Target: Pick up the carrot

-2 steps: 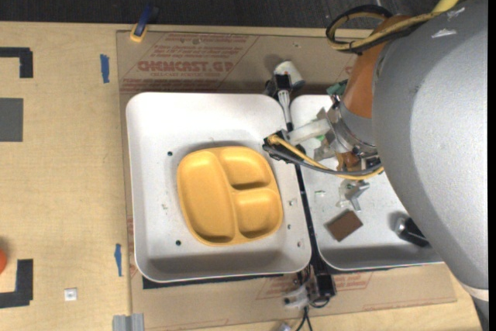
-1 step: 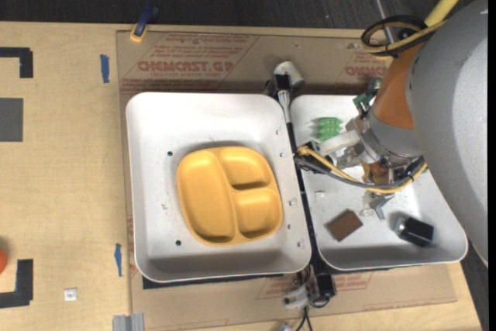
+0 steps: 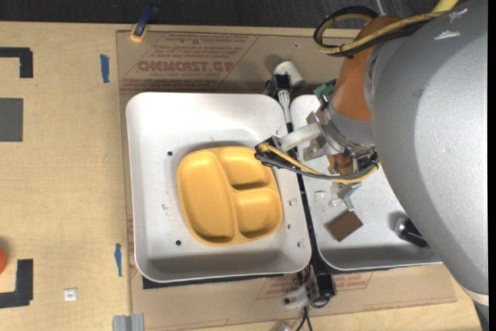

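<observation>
Arm (image 3: 434, 128) overhead; tool low in right bin (image 3: 372, 248).

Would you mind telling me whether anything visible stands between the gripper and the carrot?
I cannot tell, because I cannot make out where the carrot lies. The gripper hangs over the right bin, whose floor the arm largely covers. A small brown block lies near the gripper on that floor.
</observation>
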